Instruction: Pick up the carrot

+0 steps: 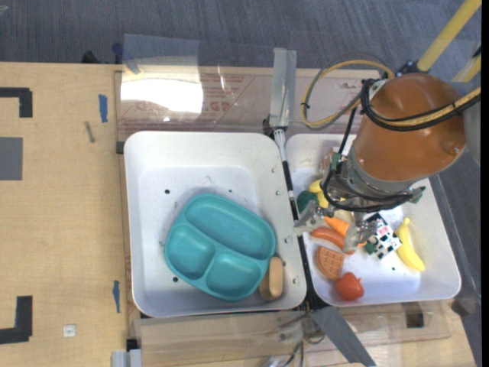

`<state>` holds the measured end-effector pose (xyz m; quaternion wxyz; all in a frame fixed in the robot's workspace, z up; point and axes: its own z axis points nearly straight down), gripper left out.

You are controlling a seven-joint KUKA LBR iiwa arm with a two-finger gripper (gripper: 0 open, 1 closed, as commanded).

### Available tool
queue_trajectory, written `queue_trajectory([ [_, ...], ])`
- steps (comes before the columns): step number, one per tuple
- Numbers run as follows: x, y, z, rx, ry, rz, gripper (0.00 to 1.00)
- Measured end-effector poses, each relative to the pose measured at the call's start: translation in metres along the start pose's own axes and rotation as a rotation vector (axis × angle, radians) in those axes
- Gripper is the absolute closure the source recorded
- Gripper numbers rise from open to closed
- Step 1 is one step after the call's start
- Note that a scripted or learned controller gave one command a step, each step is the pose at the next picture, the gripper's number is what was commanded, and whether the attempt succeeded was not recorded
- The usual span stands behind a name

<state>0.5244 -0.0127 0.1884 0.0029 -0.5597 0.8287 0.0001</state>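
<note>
The carrot (337, 225) is a short orange piece lying in the right bin (439, 281), near its left wall. My gripper (330, 230) hangs below the arm's orange band (409, 132), low over the bin and right at the carrot. It is open, with one grey finger (308, 218) to the carrot's left and the other to its right. The carrot lies between them, still resting among the other toys. The wrist hides the back of the bin.
Close around the carrot lie a red-orange sausage (326, 238), a waffle (330, 262), a tomato (350, 287), a dice (386, 240), a banana (410, 246) and a green piece (306, 201). The left bin (153, 159) holds a teal divided plate (220, 245) and a bread roll (272, 278).
</note>
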Motion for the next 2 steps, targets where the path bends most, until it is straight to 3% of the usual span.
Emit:
queue_trajectory([
  [1, 0.052, 0.009, 0.003, -0.003, 0.005, -0.029, 0.00],
  [2, 0.084, -0.060, 0.068, -0.007, 0.002, 0.023, 0.00],
])
